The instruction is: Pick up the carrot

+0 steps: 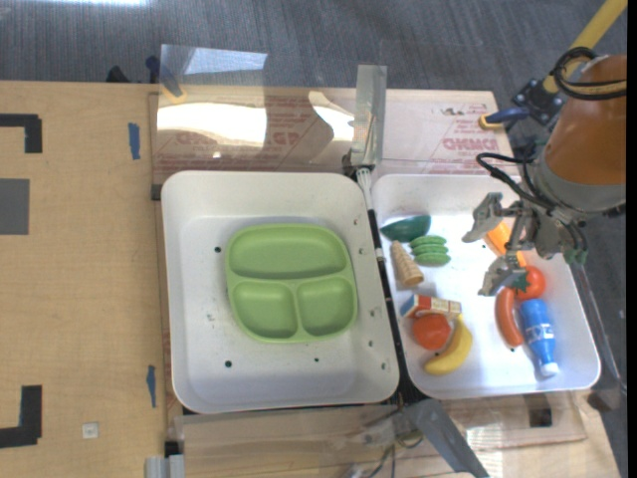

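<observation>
While hovering over the right bin (587, 361), gripper (506, 257) fingers (488, 217) are spread, holding nothing. Carrot (501, 234) lies beneath them at the bin's far side; its orientation is too hidden to tell.

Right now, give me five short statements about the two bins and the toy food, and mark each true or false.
1. The green divided plate lies in the left bin. True.
2. The banana lies in the left bin. False: it lies in the right bin, near the front edge.
3. The hand hangs over the right bin. True.
4. The blue bottle stands upright. False: it lies on its side.
5. The tomato sits on the green plate. False: it is in the right bin, touching the banana.
</observation>
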Controlling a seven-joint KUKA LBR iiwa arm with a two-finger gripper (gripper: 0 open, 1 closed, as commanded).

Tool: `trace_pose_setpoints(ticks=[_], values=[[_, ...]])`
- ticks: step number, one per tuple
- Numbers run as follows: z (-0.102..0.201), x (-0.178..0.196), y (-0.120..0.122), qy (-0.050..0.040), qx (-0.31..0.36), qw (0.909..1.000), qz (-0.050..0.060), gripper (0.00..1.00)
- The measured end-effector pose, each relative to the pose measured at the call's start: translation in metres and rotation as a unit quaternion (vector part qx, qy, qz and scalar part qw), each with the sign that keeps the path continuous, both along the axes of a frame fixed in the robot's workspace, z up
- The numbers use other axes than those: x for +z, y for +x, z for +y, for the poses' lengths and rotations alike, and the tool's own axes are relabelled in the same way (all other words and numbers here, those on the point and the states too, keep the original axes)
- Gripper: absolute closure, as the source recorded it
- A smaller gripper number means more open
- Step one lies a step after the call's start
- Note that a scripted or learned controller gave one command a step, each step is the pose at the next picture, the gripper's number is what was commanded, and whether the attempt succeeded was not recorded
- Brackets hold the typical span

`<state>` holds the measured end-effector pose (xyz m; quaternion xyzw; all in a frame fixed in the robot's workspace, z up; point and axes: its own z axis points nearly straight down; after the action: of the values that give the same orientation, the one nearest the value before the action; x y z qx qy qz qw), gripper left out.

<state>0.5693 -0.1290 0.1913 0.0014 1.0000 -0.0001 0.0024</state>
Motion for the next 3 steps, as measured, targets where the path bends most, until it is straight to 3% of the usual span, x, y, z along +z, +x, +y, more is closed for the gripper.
trace_pose_setpoints(ticks=[1,2,3], values=[[-0.023,-0.096,0.049,-0.0003,-0.033,0.9994,-0.003,0.0],[-0.071,-0.103,0.079,-0.0008,-0.016,0.9999,-0.002,0.0],[-0.068,-0.088,0.083,-0.0022,-0.014,0.9998,-0.01,1.0]])
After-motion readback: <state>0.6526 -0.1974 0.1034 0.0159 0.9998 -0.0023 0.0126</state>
